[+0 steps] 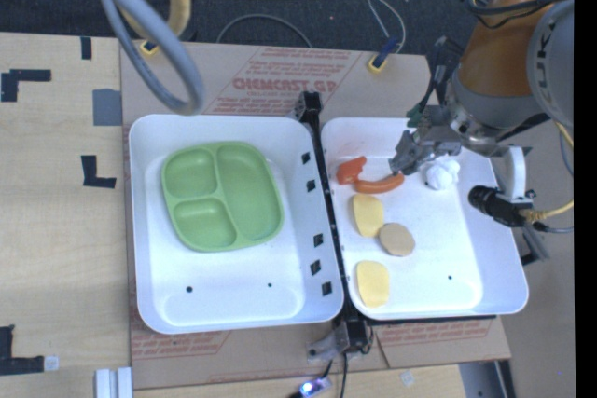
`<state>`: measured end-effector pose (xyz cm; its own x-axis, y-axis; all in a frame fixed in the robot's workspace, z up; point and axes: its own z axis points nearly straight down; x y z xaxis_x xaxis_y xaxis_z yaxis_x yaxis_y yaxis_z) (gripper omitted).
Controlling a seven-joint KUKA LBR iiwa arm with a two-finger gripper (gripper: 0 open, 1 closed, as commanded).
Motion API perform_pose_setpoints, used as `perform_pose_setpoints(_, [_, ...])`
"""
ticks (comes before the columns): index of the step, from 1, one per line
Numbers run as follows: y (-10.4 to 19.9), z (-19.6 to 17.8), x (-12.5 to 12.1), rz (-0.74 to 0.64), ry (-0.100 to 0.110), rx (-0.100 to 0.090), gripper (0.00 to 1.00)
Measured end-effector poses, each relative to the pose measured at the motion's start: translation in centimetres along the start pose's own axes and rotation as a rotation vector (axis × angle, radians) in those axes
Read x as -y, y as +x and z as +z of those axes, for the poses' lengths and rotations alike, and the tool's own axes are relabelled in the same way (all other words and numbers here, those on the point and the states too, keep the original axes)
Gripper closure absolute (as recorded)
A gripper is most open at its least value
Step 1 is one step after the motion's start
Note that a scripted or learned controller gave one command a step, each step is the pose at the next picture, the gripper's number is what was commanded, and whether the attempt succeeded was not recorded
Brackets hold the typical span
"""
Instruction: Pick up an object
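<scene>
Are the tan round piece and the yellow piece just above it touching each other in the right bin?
Cannot tell. In the camera view the tan round piece sits right against the lower edge of the yellow piece, with no plain gap or contact visible.

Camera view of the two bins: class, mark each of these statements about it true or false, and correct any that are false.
1. The green tray lies in the left bin. True.
2. The claw hangs over the left bin. False: it is over the right bin, near its far side.
3. Two yellow pieces lie in the right bin. True.
4. The tan disc sits on the green tray. False: it lies in the right bin, between the two yellow pieces.
5. An orange strip lies in the right bin by the claw. True.
6. The white lump lies outside both bins. False: it is in the right bin.
</scene>
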<state>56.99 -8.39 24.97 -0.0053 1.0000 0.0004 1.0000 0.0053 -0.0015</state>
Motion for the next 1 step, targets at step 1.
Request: perform_pose_setpoints(1, [4.94,-0.35,-1.82,-0.001,-0.001,-0.001,1.00])
